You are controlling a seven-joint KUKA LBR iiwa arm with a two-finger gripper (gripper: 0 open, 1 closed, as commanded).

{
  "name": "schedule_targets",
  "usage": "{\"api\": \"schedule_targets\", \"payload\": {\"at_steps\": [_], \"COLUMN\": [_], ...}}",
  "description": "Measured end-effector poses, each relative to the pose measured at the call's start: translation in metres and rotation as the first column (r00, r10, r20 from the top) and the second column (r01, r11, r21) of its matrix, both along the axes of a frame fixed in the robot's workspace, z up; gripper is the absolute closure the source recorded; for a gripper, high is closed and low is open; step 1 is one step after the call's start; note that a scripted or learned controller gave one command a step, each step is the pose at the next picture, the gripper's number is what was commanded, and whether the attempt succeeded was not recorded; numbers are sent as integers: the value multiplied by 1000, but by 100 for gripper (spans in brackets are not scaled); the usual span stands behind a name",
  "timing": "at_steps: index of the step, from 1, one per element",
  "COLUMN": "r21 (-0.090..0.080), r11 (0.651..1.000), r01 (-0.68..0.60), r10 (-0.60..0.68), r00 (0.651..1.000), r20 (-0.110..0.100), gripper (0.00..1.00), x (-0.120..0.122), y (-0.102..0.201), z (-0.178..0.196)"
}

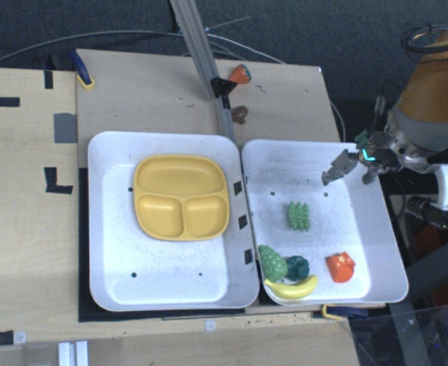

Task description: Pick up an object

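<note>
The yellow three-compartment plastic plate is taking up the upper middle of the left white bin, leaving bare floor along that bin's near edge and left side. In the right white bin, the small green ridged block is sitting alone near the middle with open floor all around it. The near edge is crowding up: a green broccoli-like toy, a dark teal lump and a yellow toy banana are pressing together at the near-left corner, and a red-orange toy is lying a little apart to their right. The grey two-finger gripper is hanging over the far right part, above bare floor
</note>
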State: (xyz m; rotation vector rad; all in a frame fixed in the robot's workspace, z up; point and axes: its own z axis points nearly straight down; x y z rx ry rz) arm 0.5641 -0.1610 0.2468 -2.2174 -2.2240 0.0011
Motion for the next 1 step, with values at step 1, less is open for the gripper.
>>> {"api": "schedule_targets", "payload": {"at_steps": [1], "r21": [1], "r11": [1000], "r01": [2], "r10": [-2], "r00": [1000], "r20": [-7], "gripper": [0], "x": [-9], "y": [1], "z": [-61]}}
